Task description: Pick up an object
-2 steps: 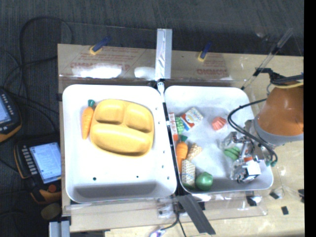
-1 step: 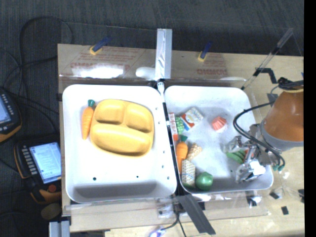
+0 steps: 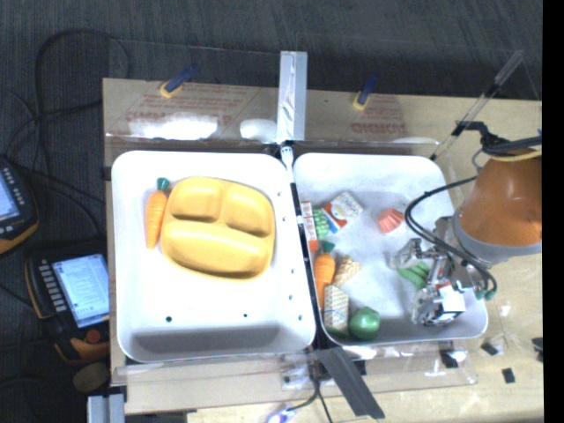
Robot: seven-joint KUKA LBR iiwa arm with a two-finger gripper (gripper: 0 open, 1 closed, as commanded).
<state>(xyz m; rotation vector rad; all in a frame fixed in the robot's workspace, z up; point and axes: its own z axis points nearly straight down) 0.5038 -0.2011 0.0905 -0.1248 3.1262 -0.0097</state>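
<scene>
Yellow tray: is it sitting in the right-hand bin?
No, the yellow tray lies in the left bin, with a toy carrot beside it.

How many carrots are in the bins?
2. One carrot lies in the left bin beside the yellow tray; another in the right bin. Others may be hidden.
</scene>
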